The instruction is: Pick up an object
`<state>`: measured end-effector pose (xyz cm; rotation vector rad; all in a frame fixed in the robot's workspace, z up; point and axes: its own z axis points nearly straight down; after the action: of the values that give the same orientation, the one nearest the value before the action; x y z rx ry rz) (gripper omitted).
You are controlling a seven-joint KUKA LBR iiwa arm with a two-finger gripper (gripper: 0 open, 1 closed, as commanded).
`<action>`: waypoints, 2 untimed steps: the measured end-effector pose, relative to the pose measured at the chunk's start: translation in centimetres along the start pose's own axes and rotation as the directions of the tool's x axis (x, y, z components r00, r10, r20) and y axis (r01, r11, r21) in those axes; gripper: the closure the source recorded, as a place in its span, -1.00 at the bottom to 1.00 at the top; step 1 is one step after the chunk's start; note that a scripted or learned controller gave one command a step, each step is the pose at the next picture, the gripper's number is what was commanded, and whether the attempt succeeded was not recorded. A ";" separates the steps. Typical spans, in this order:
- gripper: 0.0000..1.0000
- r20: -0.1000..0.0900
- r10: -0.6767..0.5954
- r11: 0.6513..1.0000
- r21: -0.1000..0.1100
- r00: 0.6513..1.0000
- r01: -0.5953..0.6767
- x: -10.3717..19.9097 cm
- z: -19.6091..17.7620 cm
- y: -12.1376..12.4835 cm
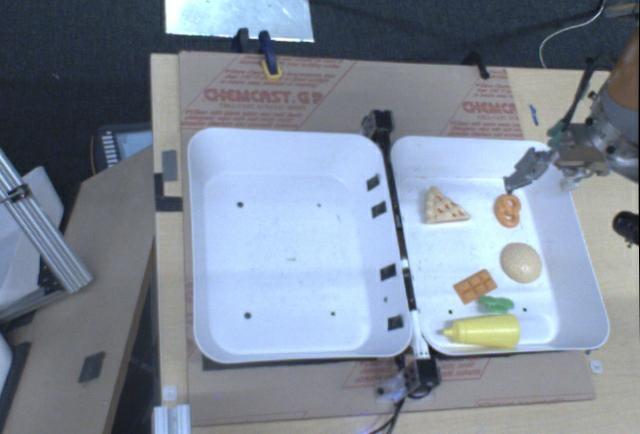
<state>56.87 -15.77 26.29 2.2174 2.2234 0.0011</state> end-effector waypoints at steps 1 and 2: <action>-1.00 0.001 0.002 1.000 0.003 1.000 -0.002 -3.3 10.1 4.1; -1.00 -0.001 -0.004 1.000 0.002 1.000 0.004 -2.1 17.2 6.6</action>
<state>63.51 -17.81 9.10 2.2150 2.2291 -0.0004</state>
